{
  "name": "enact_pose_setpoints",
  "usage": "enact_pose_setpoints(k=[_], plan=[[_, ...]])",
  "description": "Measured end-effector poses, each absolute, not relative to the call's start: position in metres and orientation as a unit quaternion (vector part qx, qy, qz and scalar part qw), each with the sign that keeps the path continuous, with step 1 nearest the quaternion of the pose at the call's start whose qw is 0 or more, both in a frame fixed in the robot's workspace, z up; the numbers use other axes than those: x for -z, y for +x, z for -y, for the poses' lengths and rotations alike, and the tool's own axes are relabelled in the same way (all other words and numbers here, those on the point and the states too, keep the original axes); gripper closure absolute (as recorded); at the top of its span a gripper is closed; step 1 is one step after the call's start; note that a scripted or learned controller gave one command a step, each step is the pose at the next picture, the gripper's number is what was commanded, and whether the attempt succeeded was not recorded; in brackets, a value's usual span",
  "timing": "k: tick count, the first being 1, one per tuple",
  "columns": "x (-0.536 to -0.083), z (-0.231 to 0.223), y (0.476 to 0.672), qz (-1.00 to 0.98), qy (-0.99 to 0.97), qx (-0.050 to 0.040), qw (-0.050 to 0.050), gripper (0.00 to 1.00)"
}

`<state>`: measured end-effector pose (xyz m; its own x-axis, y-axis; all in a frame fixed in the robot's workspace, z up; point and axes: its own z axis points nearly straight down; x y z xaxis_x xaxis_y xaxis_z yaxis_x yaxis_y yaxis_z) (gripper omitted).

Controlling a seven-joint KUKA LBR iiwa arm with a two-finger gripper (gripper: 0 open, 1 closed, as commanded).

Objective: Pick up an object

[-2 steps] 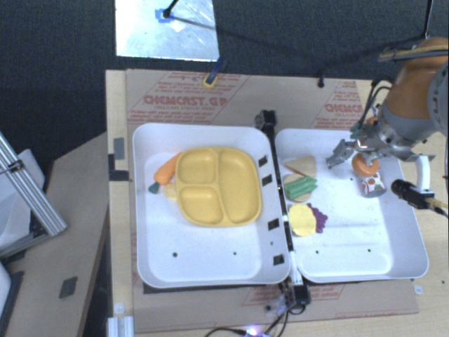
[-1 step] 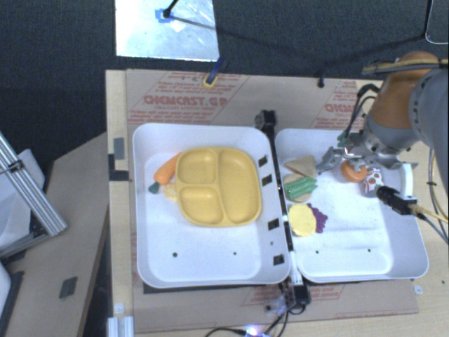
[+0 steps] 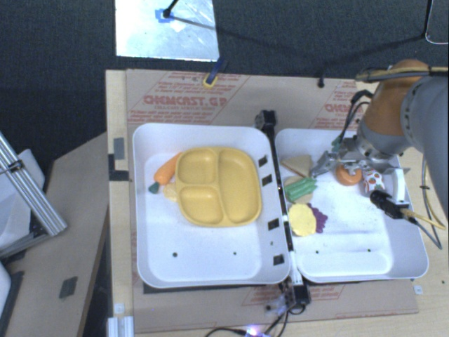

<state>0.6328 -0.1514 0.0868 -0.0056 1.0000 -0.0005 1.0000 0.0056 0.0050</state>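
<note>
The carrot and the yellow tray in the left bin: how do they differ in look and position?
The carrot is orange, small and slim; the yellow tray is pale yellow, broad and split into compartments. The carrot lies at a slant beside the tray's left edge; the tray sits near the middle of the left bin. Both rest on that bin's floor.

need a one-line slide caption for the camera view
KUKA arm's gripper hovers low over an orange toy in the right bin; a yellow divided plate fills the left bin.
</note>
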Motion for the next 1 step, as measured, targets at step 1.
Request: enact_pose_setpoints(k=[1], plan=[[-0.1007, 0.1538, 0.6351, -0.71, 0.704, -0.0027, 0.008, 1.0]])
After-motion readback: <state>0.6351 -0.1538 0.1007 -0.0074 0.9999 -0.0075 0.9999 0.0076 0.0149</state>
